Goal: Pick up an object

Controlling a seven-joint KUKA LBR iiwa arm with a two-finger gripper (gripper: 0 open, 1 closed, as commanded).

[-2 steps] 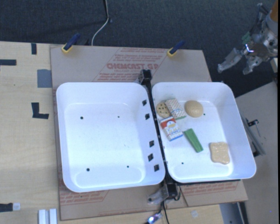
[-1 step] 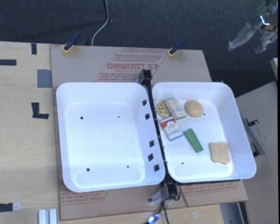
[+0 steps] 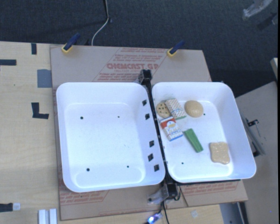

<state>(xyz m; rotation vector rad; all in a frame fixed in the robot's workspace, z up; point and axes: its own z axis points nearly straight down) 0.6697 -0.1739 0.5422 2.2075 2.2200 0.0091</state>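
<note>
Here, six small things lie in the right bin (image 3: pixel 240 139), all toward its left half and middle: a round cookie (image 3: pixel 162 109) touching a checkered packet (image 3: pixel 175 108), a tan bun (image 3: pixel 193 108) just beside them, a red-and-white carton (image 3: pixel 171 129) below, a green block (image 3: pixel 193 140) lying at a slant near it, and a pale toast piece (image 3: pixel 220 152) off toward the lower right. The left bin (image 3: pixel 102 134) sits alongside, the two rims meeting at a black clip seam. The claw (image 3: pixel 260 3) hangs blurred at the upper right corner, well apart from the bins and above the dark floor; whether it is wide or narrow cannot be told.

The pick is not yet begun. The toast and the green block look like the soundest choices, each standing clear of its neighbours. The cookie and packet, pressed together near the bin wall, would likely crowd a grasp. A descent square over the block's narrow width seems best.
</note>
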